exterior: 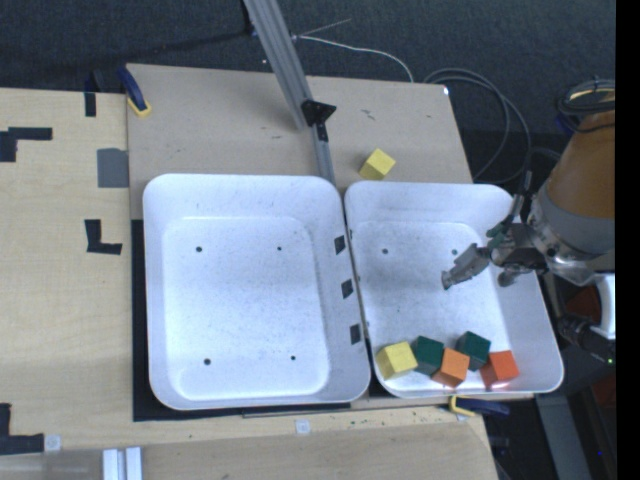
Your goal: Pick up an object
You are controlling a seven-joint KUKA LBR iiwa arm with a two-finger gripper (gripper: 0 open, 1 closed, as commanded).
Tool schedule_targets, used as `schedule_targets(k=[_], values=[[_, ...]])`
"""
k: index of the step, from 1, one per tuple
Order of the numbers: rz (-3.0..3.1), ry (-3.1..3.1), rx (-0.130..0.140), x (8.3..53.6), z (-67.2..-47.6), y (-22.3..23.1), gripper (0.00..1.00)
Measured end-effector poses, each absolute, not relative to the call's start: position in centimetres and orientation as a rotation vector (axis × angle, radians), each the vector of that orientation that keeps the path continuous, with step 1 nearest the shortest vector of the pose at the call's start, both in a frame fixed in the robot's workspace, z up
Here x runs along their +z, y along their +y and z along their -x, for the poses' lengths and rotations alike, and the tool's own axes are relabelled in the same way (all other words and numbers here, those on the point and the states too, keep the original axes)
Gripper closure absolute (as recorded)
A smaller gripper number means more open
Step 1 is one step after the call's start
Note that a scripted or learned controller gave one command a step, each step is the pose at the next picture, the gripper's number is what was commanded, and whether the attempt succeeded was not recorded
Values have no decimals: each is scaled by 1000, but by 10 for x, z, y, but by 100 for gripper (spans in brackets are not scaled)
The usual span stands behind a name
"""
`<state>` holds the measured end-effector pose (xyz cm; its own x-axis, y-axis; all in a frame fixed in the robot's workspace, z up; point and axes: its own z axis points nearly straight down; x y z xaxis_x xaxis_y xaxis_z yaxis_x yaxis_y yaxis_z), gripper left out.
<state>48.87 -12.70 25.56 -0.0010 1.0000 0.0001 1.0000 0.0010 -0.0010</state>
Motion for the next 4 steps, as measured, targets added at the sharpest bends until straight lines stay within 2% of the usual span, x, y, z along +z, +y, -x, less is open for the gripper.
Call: schedule_targets(k=[1, 2, 3, 4], values=[[2213, -2230, -4, 251, -602, -56, 0], [2219, -2225, -1, 263, -616, -49, 0], [2215, -2229, -2, 267, -663, -3, 0], [2230, -2218, 6, 267, -681, -88, 0]])
